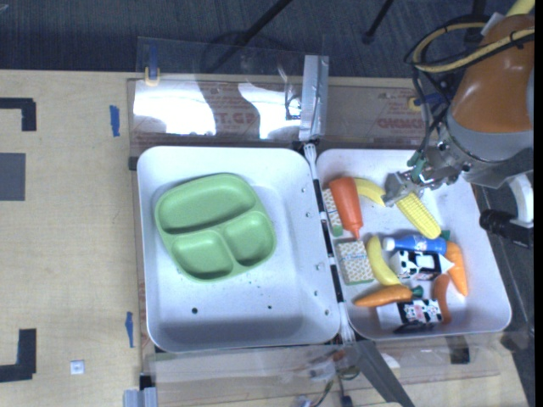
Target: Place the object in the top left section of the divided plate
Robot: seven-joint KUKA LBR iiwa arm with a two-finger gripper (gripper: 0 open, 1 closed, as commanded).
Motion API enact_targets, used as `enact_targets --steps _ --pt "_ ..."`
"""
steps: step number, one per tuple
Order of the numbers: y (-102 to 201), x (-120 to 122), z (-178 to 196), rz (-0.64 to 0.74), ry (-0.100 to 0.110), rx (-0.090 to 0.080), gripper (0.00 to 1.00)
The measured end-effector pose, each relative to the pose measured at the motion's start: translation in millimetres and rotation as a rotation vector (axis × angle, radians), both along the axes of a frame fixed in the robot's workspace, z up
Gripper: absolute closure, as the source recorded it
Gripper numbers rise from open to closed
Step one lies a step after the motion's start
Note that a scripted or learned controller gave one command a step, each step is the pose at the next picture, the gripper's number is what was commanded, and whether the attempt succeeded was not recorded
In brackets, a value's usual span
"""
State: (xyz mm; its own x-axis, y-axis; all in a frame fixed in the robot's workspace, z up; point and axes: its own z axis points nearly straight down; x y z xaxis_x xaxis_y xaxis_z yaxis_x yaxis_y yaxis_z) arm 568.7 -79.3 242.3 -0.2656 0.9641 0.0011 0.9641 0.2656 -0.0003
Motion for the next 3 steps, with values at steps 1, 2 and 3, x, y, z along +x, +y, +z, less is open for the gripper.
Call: enact_targets --steps 1,2,3 --pt "104.0 23.3 -4.7 0.106 -0.004 -0.001 1.00" --pt "182.7 -49.9 -33.2 0.177 -0.001 -0.001 1.00" --pt "288.7 -30.7 -83.9 0.476 -0.003 0.000 1.00"
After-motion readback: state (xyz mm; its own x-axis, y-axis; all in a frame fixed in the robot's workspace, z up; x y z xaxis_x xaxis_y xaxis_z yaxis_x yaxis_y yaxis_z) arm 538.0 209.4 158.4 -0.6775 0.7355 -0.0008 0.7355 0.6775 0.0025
